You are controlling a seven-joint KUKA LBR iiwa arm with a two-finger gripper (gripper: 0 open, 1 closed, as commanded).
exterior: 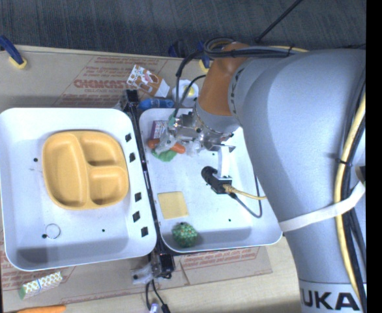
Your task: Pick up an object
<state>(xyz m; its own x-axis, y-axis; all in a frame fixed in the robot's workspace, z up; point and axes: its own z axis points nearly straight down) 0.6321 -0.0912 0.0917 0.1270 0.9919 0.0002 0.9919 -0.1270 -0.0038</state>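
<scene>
My gripper [180, 134] is low in the far left corner of the right bin [243, 230], right over a small cluster of things. An orange piece [150, 144], a green piece [167, 154] and a purple packet [156, 129] lie in that cluster, touching or partly under the gripper. A flat pale yellow square [173, 205] lies near the middle of the right bin. Close to the bin's near wall sits a green knobbly ball [184, 234]. The arm's grey body and orange band cover the bin's right side.
The left bin [8, 194] holds a yellow divided tray [85, 168] and a small clear ring [52, 231]. A blue object [155, 103] and a printed packet [141, 78] lie beyond the bins' far edge. A wrapped item [41, 283] lies on the cardboard in front.
</scene>
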